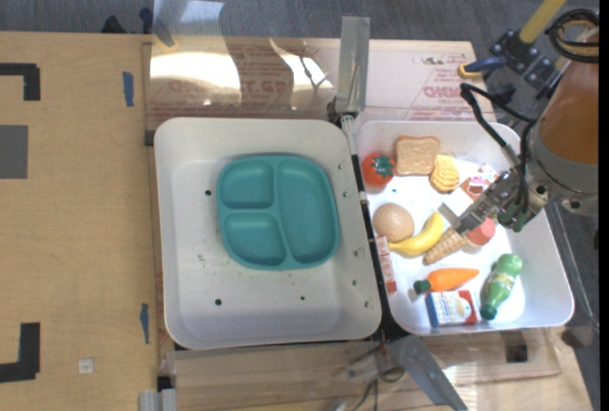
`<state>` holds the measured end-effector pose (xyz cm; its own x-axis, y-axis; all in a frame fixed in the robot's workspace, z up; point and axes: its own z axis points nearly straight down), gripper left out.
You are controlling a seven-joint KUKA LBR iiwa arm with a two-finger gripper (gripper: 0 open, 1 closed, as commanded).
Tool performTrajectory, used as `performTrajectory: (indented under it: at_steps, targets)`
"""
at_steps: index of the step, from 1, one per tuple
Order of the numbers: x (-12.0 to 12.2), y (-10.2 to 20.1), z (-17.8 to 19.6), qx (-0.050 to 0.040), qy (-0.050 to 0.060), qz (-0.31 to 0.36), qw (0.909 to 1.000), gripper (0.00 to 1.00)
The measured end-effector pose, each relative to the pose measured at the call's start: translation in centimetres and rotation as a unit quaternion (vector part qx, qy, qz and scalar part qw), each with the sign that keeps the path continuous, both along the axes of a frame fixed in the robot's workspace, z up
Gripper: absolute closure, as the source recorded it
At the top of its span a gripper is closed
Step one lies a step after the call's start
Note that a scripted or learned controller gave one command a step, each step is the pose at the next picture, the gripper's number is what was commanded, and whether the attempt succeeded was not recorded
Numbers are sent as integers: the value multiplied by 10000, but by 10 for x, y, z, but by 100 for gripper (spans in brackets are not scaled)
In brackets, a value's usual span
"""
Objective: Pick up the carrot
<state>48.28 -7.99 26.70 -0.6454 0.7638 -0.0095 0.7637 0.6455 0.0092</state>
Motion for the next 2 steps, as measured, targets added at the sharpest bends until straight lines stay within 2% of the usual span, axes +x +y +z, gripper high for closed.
performTrajectory:
  at_steps: [1, 2]
  targets:
    - [-1, 0, -4, 4, 42, -4, 10000, 0]
    - [-4, 21, -85, 10, 86, 442, 9990, 0]
